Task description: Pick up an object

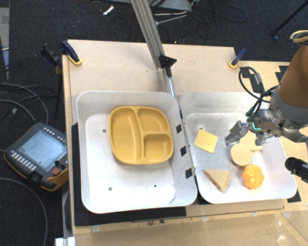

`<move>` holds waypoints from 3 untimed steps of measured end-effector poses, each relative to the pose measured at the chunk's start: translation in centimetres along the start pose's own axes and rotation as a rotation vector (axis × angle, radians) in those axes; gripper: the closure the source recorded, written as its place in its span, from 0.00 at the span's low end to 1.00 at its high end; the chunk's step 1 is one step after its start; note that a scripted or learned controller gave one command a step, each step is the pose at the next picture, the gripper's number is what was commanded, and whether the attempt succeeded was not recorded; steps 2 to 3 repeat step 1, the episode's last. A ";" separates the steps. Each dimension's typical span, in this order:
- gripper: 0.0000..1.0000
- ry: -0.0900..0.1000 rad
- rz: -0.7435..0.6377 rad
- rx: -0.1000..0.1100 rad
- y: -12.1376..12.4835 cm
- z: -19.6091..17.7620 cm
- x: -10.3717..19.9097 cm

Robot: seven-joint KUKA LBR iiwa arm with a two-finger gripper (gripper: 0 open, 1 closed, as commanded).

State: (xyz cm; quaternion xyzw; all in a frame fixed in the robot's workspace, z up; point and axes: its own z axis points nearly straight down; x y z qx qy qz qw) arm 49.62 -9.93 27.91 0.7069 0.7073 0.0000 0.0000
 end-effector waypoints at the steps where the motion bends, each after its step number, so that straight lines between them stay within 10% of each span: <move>1: 0.00 0.001 0.001 0.005 0.0 4.8 1.0; 3: 0.00 0.001 0.001 0.005 0.0 4.8 1.0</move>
